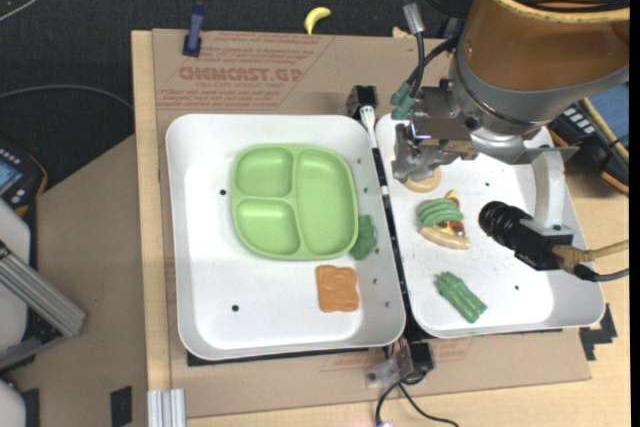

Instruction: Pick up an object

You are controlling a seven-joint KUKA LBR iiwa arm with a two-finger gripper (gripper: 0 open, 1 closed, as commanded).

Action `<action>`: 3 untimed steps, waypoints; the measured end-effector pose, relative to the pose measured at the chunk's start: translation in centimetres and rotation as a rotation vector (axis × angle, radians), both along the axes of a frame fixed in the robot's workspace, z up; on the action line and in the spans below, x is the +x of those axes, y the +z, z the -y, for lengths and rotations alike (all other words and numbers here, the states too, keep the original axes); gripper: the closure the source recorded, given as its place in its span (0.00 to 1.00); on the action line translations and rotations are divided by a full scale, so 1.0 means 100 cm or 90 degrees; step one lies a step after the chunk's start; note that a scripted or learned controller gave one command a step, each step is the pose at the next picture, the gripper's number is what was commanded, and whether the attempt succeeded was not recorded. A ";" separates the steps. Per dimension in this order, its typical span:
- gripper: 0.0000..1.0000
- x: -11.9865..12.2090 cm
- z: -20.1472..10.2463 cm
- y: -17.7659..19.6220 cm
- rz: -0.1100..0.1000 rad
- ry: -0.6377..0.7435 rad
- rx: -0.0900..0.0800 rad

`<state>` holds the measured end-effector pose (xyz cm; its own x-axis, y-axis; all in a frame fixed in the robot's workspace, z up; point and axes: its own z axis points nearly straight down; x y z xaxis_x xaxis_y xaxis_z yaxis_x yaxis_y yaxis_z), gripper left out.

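My gripper [418, 165] is low over the far left corner of the right bin [520, 315]. It is right above a small tan round piece [426, 183], whose near edge peeks out below it. Just in front lies a pizza slice toy [449, 234] with a green ridged piece [436, 212] against its far side. A green stalk-shaped toy [460, 296] lies nearer the front edge of that bin. The arm's orange band fills the upper right and hides the bin's back part.
The left bin [200, 245] holds a light green divided plate [295, 199], an orange waffle-like square [338, 288] and a dark green piece [365, 237] by the plate's right edge. A blue clip [193, 30] and a yellow banana toy [317, 17] lie beyond the bins.
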<state>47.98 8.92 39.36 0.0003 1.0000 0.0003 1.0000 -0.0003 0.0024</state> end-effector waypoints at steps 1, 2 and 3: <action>1.00 0.001 0.000 0.010 0.001 0.000 0.000; 1.00 0.001 -0.001 0.020 0.003 0.000 0.000; 1.00 0.002 -0.001 0.031 0.004 0.000 0.000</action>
